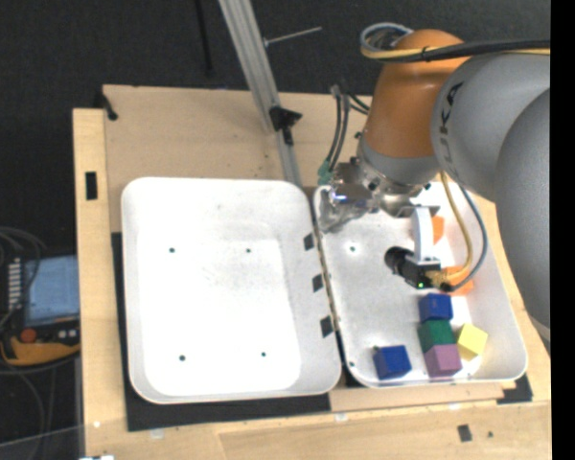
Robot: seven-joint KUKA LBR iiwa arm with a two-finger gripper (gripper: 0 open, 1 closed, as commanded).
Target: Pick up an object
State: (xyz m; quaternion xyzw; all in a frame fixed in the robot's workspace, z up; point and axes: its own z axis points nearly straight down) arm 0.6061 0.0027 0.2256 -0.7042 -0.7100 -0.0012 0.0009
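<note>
No pick yet, it seems — the gripper (337, 205) hangs at the right bin's (364, 295) upper-left corner, its opening unreadable, well apart from the coloured blocks (438, 334) along the lower edge — grasping remains

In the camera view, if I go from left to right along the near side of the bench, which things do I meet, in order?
left bin → blue block by the near wall → purple block → yellow block
</note>
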